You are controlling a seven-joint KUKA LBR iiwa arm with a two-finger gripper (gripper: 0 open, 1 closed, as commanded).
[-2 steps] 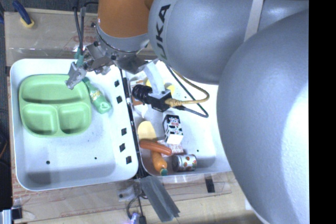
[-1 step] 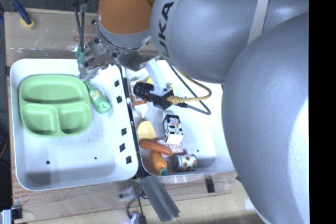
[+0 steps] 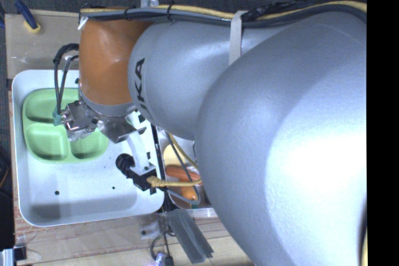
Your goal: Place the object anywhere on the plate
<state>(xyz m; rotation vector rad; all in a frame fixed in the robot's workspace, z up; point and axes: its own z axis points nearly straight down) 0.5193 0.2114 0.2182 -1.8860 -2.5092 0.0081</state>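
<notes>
A green divided plate [image 3: 42, 126] lies in the upper left part of the left white bin [image 3: 81, 199]. My gripper [image 3: 78, 123] hangs below the orange wrist band [image 3: 106, 65], over the plate's right side near the divider between its compartments. I cannot make out anything held in it. An orange, elongated object [image 3: 182, 173] shows in a sliver of the right bin, just under the arm.
The grey arm [image 3: 268, 128] covers the right bin and most of the view. Black cables [image 3: 60, 71] loop beside the wrist above the plate. A black knob and bracket [image 3: 132, 170] hang over the left bin's right side. A blue clip [image 3: 26, 14] lies at the bench's far left corner.
</notes>
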